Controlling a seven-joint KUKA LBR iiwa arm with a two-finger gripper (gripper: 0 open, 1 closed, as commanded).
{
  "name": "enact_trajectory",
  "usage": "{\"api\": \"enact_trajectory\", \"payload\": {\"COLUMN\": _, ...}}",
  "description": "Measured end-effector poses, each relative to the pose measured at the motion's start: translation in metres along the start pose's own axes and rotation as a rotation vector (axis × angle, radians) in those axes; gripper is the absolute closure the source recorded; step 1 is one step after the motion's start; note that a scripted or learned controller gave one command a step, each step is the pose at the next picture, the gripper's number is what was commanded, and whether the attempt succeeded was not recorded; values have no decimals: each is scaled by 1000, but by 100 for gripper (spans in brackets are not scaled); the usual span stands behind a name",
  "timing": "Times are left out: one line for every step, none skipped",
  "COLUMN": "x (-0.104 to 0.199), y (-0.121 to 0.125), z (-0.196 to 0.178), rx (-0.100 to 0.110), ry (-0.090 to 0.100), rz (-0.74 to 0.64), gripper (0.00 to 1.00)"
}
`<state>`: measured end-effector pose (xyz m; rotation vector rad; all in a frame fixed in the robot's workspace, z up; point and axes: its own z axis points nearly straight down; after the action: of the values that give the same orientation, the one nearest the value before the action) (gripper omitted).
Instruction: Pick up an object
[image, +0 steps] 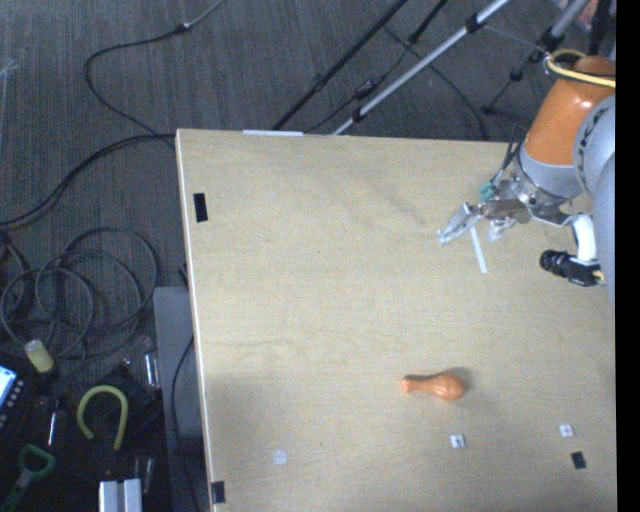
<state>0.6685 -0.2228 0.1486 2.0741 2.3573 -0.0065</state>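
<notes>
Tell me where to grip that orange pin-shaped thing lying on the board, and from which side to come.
Grip the orange pin-shaped object across its fat rounded end, toward the view's right, coming straight down from above. It lies flat on the wooden board with its long axis running left-right and its thin neck pointing left, so close across that axis. The gripper is up and to its right.

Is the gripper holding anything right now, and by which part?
Nothing is held. The gripper hovers over bare bench, well apart from the orange object lying nearer the front edge.
</notes>
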Motion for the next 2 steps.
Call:
{"api": "enact_trajectory", "payload": {"x": 1, "y": 1, "z": 64, "rx": -1, "ry": 1, "rz": -177, "gripper": 0}}
{"api": "enact_trajectory", "payload": {"x": 48, "y": 6, "z": 64, "rx": -3, "ry": 2, "rz": -404, "gripper": 0}}
